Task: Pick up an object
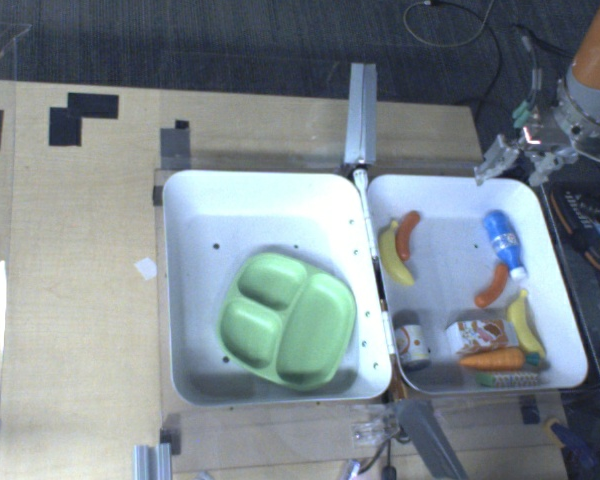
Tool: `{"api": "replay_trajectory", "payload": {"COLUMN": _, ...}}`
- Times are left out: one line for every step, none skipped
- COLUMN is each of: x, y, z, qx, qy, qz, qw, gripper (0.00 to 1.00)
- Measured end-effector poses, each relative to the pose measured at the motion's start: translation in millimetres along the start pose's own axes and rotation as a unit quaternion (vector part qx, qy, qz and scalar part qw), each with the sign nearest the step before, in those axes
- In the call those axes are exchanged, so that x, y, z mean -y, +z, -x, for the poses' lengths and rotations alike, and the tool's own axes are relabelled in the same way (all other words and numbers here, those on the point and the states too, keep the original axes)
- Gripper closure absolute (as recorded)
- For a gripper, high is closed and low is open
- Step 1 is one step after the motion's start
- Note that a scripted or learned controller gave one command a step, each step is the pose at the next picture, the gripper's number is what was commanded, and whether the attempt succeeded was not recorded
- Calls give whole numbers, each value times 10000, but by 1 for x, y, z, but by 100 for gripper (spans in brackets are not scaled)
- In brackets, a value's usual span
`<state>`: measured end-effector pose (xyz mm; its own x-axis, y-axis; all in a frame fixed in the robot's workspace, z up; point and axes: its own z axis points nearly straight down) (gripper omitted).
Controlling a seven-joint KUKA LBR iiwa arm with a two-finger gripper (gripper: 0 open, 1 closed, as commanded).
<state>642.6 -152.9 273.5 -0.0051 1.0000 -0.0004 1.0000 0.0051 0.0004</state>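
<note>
Two shallow white bins stand side by side on the pale wooden desk [80, 268]. The left white bin [195, 218] holds a green plastic tray with three compartments [288, 320]. The right white bin [450, 218] holds the small things that the task may take: a yellow toy banana [392, 256] with a red toy sausage [409, 233] touching it near the dividing wall, a blue plastic bottle with a white cap [502, 242], a second orange-red sausage [492, 285] just below the bottle, a second yellow banana [524, 325], an orange toy carrot [492, 360], a small printed packet [474, 334] and a small round can [411, 340].

The metal two-finger hand [518, 155] hangs above the far right corner of the right bin, over its rim, and it holds nothing. Its fingers seem spread apart, so the hand looks open.

Several risks seem likely from here. The hand is near the bin wall, so a straight descent could strike the rim and not reach any object. The carrot, the packet and the second banana lie close together at the near side; a grasp there could catch two things or push one away. The bottle is round and may roll out from between the fingers when they close. The first banana and sausage lie against the dividing wall, where one finger may have no room to go down.
</note>
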Motion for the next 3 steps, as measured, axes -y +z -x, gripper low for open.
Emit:
{"api": "replay_trajectory", "payload": {"x": -28, "y": 178, "z": 2, "qx": 5, "qy": 828, "qz": 25, "qw": 9966, "gripper": 0}}
{"api": "replay_trajectory", "payload": {"x": -31, "y": 165, "z": 0, "qx": 14, "qy": 792, "qz": 56, "qw": 9968, "gripper": 100}}
{"api": "replay_trajectory", "payload": {"x": -28, "y": 25, "z": -39, "qx": 1, "qy": 1131, "qz": 33, "qw": 9936, "gripper": 100}}
